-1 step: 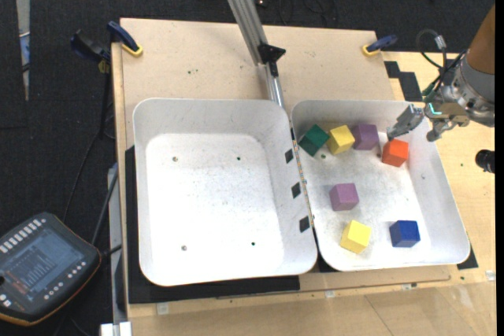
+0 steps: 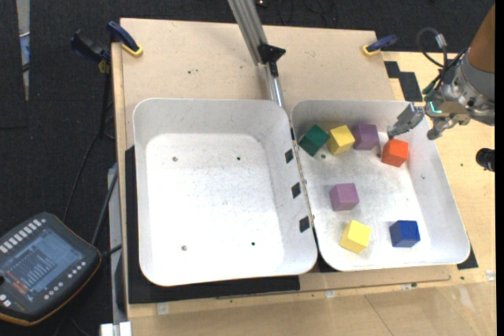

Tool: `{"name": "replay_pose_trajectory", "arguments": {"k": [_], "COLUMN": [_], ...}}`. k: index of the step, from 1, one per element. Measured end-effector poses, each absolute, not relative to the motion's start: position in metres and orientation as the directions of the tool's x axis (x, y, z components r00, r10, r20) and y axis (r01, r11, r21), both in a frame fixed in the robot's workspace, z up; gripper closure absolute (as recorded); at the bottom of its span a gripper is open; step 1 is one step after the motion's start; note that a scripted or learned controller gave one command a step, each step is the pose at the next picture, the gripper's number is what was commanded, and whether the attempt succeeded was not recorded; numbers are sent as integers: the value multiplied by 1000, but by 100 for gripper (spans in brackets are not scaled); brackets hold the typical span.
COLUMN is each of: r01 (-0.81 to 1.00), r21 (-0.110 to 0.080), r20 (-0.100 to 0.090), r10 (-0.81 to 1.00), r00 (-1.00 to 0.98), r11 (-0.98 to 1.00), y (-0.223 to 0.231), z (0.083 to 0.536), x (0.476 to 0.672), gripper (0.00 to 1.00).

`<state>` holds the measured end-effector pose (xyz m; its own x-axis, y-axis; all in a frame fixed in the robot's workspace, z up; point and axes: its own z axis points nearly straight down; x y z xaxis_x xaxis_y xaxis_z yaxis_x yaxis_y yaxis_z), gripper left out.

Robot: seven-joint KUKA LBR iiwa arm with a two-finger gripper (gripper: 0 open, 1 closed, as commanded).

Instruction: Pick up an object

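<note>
The jaws (image 2: 420, 122) hang spread open over the right shallow white plastic bin's (image 2: 449, 204) upper right rim, gripping nothing. The small orange cube (image 2: 395, 152) lies just below them, beside 1 purple cube (image 2: 365, 136).

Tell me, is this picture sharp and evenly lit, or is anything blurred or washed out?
In the camera view the light is soft and even: the cubes, such as the orange cube and blue cube, cast only faint shadows. The left bin looks bright, nearly washed out along its rim. The gripper at the right edge is slightly soft, and the floor beyond the bench is dark.
</note>
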<state>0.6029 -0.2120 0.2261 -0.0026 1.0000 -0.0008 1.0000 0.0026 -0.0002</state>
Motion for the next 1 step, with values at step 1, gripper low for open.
{"name": "replay_pose_trajectory", "arguments": {"k": [1], "r01": [1000], "r21": [-5], "r20": [1], "r10": [1000], "r00": [0], "r11": [0], "y": [-211], "z": [180], "x": [595], "gripper": [0]}}
